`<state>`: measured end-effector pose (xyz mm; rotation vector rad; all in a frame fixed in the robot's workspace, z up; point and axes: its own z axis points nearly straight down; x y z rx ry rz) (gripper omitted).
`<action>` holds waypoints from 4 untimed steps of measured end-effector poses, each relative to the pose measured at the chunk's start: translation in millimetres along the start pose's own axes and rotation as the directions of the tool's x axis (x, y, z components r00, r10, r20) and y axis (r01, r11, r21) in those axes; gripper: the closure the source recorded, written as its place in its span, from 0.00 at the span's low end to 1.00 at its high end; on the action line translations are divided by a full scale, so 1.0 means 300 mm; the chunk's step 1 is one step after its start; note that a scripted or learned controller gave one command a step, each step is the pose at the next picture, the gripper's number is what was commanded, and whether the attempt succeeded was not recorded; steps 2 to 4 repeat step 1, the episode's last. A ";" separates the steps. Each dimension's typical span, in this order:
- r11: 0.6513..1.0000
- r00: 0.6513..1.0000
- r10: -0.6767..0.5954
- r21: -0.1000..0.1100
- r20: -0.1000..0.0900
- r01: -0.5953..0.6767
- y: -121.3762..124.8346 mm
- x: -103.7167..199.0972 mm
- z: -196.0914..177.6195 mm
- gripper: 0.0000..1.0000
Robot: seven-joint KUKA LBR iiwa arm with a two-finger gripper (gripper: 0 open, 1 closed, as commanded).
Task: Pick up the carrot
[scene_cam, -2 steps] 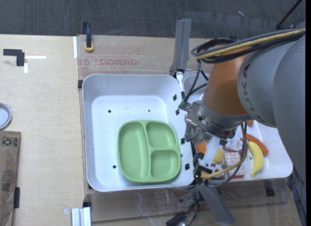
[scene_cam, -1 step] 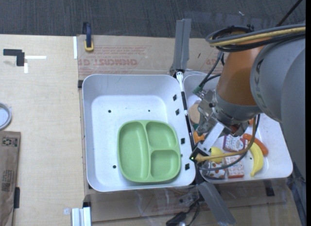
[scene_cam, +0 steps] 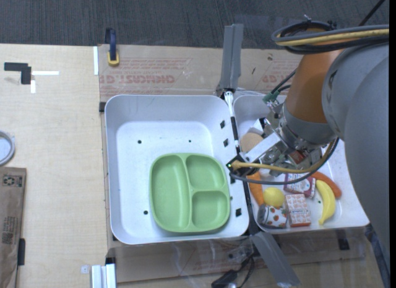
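Worktop (scene_cam: 55,157), pale wood, carrying two white bins side by side. Left bin (scene_cam: 124,126): one green plate (scene_cam: 189,192) with three compartments, lying toward 5 o'clock of the bin floor. Right bin (scene_cam: 352,209): crowded, largely covered by the arm (scene_cam: 334,88), grey with an orange band, which reaches in from 3 o'clock. End effector (scene_cam: 281,153): down inside the right bin near its middle, amid cables and a yellow hose; whether its fingers are spread or pressed together cannot be told, and nothing is seen between them. Carrot (scene_cam: 255,191): orange, at 7 o'clock of the right bin, just beside the divider wall, partly hidden under the hose and touching the lemon. Lemon (scene_cam: 274,196): yellow, at 6 o'clock of the bin. Banana (scene_cam: 326,203): at 5 o'clock, curved, upright in the view. Second orange item (scene_cam: 328,183): just above the banana, identity unclear. Red-and-white carton (scene_cam: 297,209): at 6 o'clock, between lemon and banana. Tan round item (scene_cam: 251,140): at 10 o'clock of the bin. Blue-and-yellow clamp (scene_cam: 111,46): at 12 o'clock of the worktop.
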<state>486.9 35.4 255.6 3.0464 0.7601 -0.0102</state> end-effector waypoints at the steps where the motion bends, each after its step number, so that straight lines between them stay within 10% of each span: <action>1: 0.818 0.818 -0.575 0.002 0.000 0.575 0.006 0.081 0.063 1.00; 4: 0.818 0.818 -0.575 0.002 0.000 0.575 0.006 0.081 0.063 1.00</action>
